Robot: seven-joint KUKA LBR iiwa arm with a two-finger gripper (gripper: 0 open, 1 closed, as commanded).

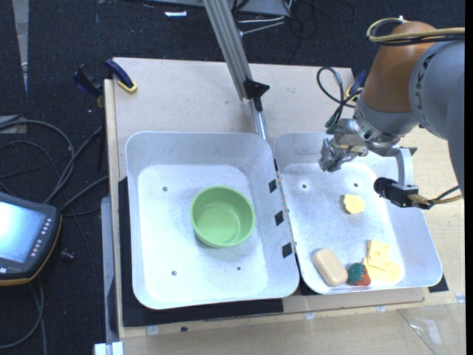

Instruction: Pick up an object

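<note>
The tool [332, 157] hangs over the far end of the right bin [318, 198], and whether it is open or closed cannot be told from this angle; nothing shows in its grip. Taking that bin as the landmark, the things to pick lie toward its near end: a small yellow piece [355, 204] sits about mid-bin, just nearer than the tool, a beige bar of soap [329, 266] lies by the near left corner, a red and green toy [358, 274] is just right of the soap, and a yellow block [383, 260] sits beside that toy at the near right. A green bowl [223, 216] stands in the left bin [148, 198], on the far side of the divider.

The likely trouble is a miss. The yellow piece is small and low, so a descent slightly off would close on bare floor. Near the front, the toy and block touch, so a grab there could knock one aside or catch two. The wall by the soap may block a finger.
</note>
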